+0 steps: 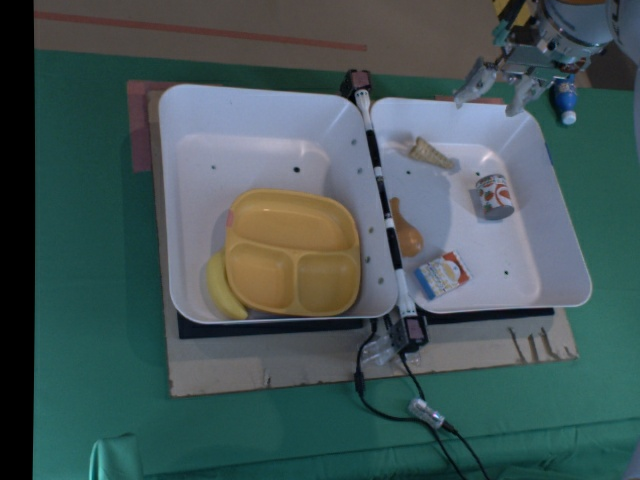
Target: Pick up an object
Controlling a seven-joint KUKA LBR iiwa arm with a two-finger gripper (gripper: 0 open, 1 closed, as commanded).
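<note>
A green cloth covers the counter (pixel 90 268), with a sheet of cardboard (pixel 300 373) under two shallow white bins set side by side. The left bin (pixel 200 128) holds a yellow divided plate (pixel 292 253) toward its near edge, and a banana (pixel 222 288) lies just beside the plate at the bin's near left corner. The right bin (pixel 550 228) holds four things apart from one another: an ice-cream cone (pixel 432 153) near the far edge, a small can (pixel 492 196) toward the right side, an orange pear-shaped toy (pixel 405 230) close to the left wall, and a small snack box (pixel 442 274) toward the near edge. The claw (pixel 497 86) hangs above the far edge of the right bin, its two fingers spread wide with nothing between them, well apart from the things in the bin. A small blue-and-white bottle (pixel 566 101) lies on the cloth beyond the bin's far right corner. Black cables (pixel 400 393) trail over the near edge of the cardboard.
</note>
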